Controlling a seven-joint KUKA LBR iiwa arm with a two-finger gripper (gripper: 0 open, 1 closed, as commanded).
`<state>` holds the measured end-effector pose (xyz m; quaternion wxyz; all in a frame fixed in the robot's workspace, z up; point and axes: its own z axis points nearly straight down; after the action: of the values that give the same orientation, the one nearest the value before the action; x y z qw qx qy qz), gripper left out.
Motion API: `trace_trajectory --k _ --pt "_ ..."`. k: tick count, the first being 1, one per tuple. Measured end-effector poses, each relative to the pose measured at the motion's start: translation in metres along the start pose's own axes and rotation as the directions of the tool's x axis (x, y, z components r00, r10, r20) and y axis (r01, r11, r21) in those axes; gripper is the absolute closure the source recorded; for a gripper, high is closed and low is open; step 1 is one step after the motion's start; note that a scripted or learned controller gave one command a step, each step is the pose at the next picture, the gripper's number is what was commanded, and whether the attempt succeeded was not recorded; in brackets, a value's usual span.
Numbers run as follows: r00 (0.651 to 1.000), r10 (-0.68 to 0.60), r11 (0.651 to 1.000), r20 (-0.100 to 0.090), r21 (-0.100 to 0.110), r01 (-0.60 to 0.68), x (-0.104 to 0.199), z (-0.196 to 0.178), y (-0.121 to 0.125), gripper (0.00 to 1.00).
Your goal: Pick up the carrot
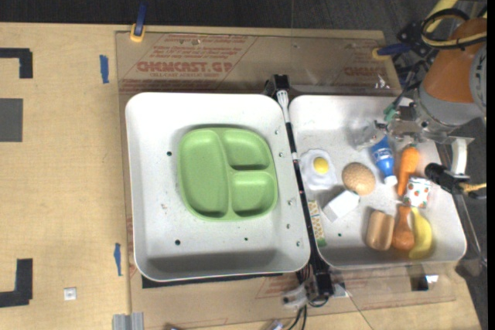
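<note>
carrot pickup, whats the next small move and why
Probably lower the gripper straight onto the carrot. It hangs just above the carrot's upper end in the right bin, and nothing sits between its fingers yet.

Two bins sit side by side on the bench. The left bin (147, 189) holds a divided plate (228, 171) near its middle. In the right bin (329, 116), an egg (318, 165) lies by the left wall, a potato (358, 178) right of it, then a carrot (407, 168), with a banana (421, 236) nearer the front.
</note>
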<state>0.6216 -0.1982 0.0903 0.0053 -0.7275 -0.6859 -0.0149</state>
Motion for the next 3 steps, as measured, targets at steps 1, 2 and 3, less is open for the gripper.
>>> trace_trajectory --k 1,2,3 --pt "0.997 -0.08 0.997 0.012 0.012 0.08 -0.004 0.0 -0.085 0.0" --pt "0.999 -0.05 0.999 -0.001 0.002 0.05 -0.009 -0.001 -0.127 0.0" --pt "0.971 -0.238 0.971 0.033 0.008 0.237 0.009 0.0 -0.139 0.0"
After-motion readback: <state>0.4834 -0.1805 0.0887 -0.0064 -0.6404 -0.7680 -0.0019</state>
